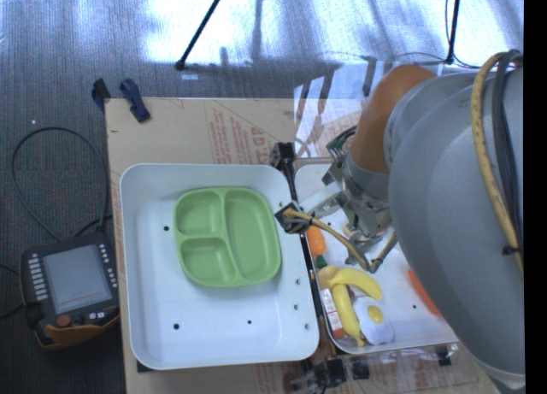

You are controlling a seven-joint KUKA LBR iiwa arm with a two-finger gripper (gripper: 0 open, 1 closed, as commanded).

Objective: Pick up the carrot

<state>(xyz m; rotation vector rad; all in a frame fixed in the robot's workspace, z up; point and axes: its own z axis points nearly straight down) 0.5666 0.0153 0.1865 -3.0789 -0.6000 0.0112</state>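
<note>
Arm (453,213): huge in the foreground, reaching in from the right, its grey bulk covering much of the right bin; the orange band sits just above the wrist, and the wrist points down and leftward into that bin.
Surface (197,132): brown board under both bins, bare along its far side.
Left bin (154,332): white and shallow, carrying the plate and little else; judged a likely drop zone, which would explain why it is kept so open.
Right bin (427,328): where the food is crowded together, so the arm has good reason to be working here.
Green plate (229,237): three compartments, lying flat in the left bin, well apart from the carrot.
Banana (349,288): yellow, curved, near the right bin's left wall, just this side of the carrot.
Fried egg (373,315): white with a yellow yolk, touching the banana's near end.
Carrot (317,242): orange with a green tip, lying along the right bin's left wall, right beside the divider between the bins, not lifted.
Tool (363,228): low over the right bin, just right of the carrot; I cannot tell its state, as cables and wrist hardware clutter the spot.
</note>
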